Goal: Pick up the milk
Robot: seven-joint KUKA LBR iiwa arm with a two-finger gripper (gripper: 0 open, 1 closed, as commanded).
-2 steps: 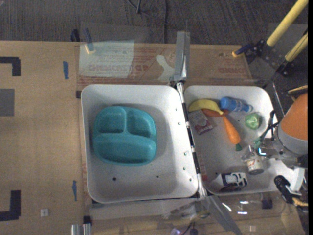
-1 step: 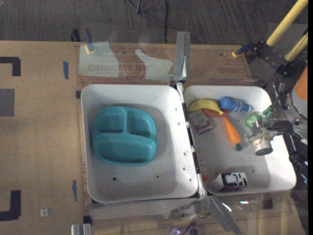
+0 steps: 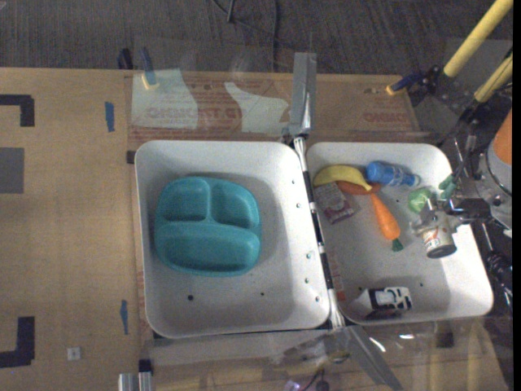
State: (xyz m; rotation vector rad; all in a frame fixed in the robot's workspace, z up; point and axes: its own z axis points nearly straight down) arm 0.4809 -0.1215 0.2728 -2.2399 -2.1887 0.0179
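Observation:
The milk (image 3: 389, 298) looks like a small black-and-white carton lying on its side near the front wall of the right bin (image 3: 472, 300). My gripper (image 3: 450, 210) comes in over that bin's right rim, well behind the carton and to its right. Directly below the gripper's tip is a small white cup with an orange label (image 3: 437, 239), tilted; I cannot tell whether the gripper touches it. Nothing lies between the milk and the gripper except bare bin floor.
At the back of the right bin lie a banana (image 3: 340, 174), a blue bottle (image 3: 389, 173), a carrot (image 3: 383, 215), a brown packet (image 3: 334, 203) and a green item (image 3: 421, 199). The left bin (image 3: 163, 300) holds a teal divided plate (image 3: 207, 225).

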